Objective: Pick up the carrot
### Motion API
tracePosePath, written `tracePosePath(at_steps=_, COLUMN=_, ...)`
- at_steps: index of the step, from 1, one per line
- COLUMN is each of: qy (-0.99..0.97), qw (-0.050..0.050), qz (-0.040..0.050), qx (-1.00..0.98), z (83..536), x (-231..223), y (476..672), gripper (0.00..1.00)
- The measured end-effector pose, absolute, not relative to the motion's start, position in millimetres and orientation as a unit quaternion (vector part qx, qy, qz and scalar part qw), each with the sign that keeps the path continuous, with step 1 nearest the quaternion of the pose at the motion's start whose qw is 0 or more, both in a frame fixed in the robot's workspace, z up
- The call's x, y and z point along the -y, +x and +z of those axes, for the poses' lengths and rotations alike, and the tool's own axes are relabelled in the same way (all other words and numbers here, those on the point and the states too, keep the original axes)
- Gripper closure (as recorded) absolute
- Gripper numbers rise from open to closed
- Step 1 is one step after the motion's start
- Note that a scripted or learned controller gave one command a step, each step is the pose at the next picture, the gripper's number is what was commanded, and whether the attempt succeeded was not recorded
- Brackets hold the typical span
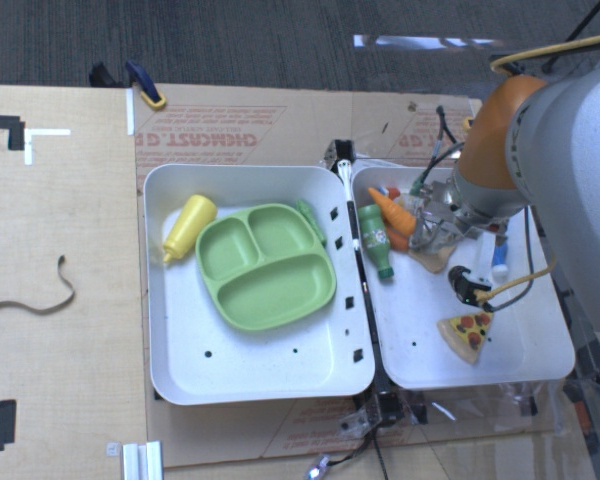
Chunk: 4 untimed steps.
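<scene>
Metal two-finger gripper [427, 230]: hovering beside tapered orange plastic carrot [393, 210] in right shallow white bin [540, 363]; grasp state indiscernible.

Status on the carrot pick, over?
Gripper low in right bin, beside the carrot. Orange toy carrot lying at the bin's far left, not visibly held. Green plastic bottle lies against the carrot's left side.

In the right bin [540, 363], the carrot [395, 212] is hemmed in: a green bottle [374, 240] touches its left side, the gripper [432, 230] and arm [550, 138] crowd its right. Near-left floor lies open; a pizza slice [467, 334] sits near-right. A green plate [267, 265] and yellow bottle [187, 226] occupy the left bin [165, 368].
</scene>
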<state>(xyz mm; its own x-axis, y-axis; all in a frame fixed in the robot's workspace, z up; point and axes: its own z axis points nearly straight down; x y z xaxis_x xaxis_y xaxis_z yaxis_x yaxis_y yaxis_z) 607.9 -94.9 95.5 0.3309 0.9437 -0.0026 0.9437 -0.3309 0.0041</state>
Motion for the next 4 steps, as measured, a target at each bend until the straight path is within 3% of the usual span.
tracePosePath(at_steps=1, qy=0.871, qw=0.003, qz=0.0025, qx=-0.491, z=95, x=93, y=605.3, gripper=1.0)
tracePosePath(at_steps=2, qy=0.871, qw=0.002, qz=0.0014, qx=-0.491, z=95, x=93, y=604.6, gripper=0.0)
tracePosePath(at_steps=3, qy=0.892, qw=-0.023, qz=-0.031, qx=-0.45, z=88, x=98, y=642.7, gripper=0.0)
tracePosePath(at_steps=4, qy=0.953, qw=0.001, qz=-0.0015, qx=-0.303, z=192, x=77, y=658.7, gripper=0.0)
